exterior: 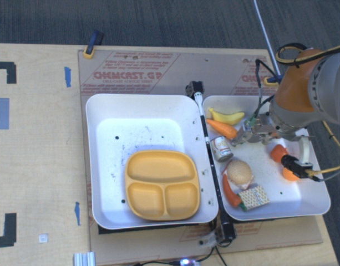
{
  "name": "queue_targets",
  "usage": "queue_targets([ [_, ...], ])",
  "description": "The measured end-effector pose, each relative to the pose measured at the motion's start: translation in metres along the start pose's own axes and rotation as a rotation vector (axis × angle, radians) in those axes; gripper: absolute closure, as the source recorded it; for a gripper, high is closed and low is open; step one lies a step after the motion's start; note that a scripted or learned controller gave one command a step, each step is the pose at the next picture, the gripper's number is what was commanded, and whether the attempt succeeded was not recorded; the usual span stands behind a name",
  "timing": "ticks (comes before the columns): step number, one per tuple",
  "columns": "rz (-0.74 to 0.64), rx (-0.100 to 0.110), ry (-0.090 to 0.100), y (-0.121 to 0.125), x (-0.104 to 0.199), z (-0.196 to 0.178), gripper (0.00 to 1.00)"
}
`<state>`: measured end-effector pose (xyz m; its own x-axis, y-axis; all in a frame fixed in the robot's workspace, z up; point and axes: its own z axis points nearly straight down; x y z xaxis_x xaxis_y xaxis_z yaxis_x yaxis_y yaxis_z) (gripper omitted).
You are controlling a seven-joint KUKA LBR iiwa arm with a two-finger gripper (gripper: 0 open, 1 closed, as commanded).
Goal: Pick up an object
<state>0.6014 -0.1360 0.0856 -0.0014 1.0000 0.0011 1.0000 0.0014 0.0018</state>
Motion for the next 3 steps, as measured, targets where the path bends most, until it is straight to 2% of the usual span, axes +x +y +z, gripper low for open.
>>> queue_targets([
  [1, 0.004, -0.004, -0.006, -0.017, 0.036, -0.001, 0.0],
  [2, 0.004, -0.002, -0.005, -0.034, 0.037, -0.001, 0.0],
  [3, 0.002, -0.001, -0.005, 0.004, 0.036, 0.0, 0.0],
])
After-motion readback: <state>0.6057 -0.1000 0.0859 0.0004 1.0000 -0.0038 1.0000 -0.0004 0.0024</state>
